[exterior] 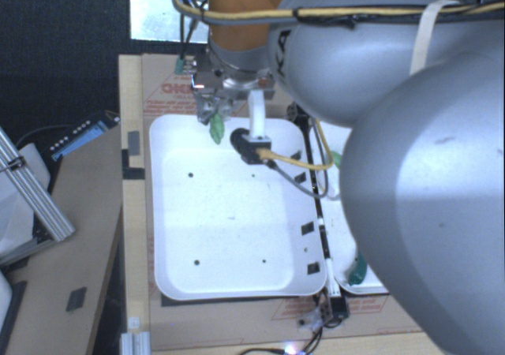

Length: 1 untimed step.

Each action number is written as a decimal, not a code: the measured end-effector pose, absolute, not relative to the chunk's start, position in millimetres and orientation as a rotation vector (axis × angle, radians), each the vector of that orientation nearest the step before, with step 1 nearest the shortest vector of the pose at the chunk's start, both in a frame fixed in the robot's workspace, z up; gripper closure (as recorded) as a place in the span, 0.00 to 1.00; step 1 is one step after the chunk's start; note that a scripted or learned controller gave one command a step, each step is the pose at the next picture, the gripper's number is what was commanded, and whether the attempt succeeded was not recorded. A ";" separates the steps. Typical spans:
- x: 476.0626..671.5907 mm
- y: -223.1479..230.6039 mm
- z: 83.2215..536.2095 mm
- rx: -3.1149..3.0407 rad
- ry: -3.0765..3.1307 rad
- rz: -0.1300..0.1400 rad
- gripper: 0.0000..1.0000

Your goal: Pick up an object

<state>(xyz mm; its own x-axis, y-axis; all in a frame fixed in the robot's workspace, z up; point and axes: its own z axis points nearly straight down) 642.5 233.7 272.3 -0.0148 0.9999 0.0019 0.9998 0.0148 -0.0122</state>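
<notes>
The smooth grey arm with its glossy orange band hangs over the far edge of the left white bin (181,267), a shallow, round-cornered plastic tray. Its gripper (213,118) pinches a small, slim green object (217,131) between 2 metal fingers, just above the bin's rim.

Red printing ran along the cardboard sheet (170,93) under the bins, at eleven and five o'clock of the left bin (229,211); none was legible.
</notes>
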 end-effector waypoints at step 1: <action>669.4 233.5 457.6 -2.221 -2.236 -0.031 1.00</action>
